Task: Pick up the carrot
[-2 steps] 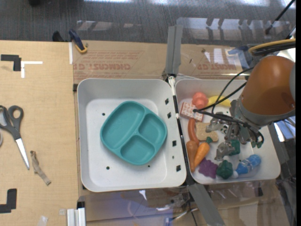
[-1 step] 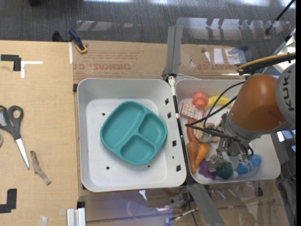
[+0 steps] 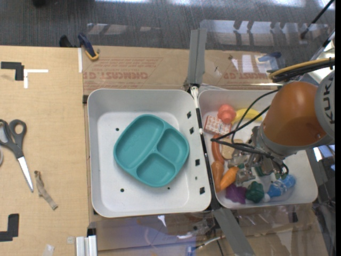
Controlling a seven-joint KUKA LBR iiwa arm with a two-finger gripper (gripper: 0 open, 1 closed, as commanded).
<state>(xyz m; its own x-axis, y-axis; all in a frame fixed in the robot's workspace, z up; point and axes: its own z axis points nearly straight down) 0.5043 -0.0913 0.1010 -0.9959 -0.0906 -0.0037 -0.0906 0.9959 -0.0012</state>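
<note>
Two shallow white bins sit side by side on the counter (image 3: 42, 89). The left bin (image 3: 101, 196) holds a teal divided plate (image 3: 152, 151) lying tilted in its middle. The right bin (image 3: 306, 193) is crowded with toy foods — the carrot (image 3: 228, 177) lies near its left wall toward the front, just beside an orange-brown sausage-like piece (image 3: 217, 149), with a purple item (image 3: 235, 193), a green item (image 3: 255, 192) and a blue one (image 3: 281, 185) along the front edge. A red-orange round piece (image 3: 226, 112), a yellow item (image 3: 246, 114) and a small printed packet (image 3: 214, 125) sit toward the back. The pincer (image 3: 250, 167) hangs low just right of the carrot; whether it is spread or closed I cannot tell — cables and the wrist's orange band (image 3: 293, 116) hide that area.
</note>
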